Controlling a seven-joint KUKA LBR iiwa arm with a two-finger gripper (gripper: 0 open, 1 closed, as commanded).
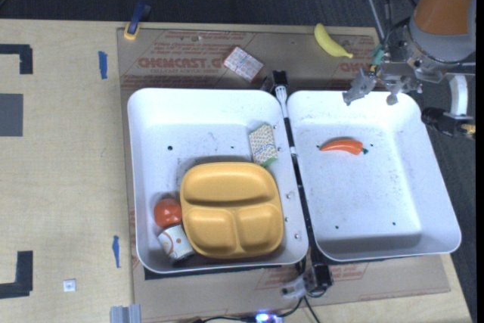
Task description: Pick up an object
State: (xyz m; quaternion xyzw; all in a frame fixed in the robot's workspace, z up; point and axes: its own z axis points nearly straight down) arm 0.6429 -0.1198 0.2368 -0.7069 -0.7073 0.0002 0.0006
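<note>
The claw (371, 89) is seen up at the far edge of the right bin (423, 231), fingers spread apart with nothing gripped between them. An orange carrot (342, 147) is found lying in that bin's upper half, near the claw but not touched by it. Over in the left bin (147, 117), a yellow tray (231, 208) is parked, with a red ball (167, 212) and a small cup (175, 242) tucked against its left side and a patterned packet (262, 143) just above it. A banana (331, 41) and a card (243, 63) are left on the desk (60, 163) behind the bins.
</note>
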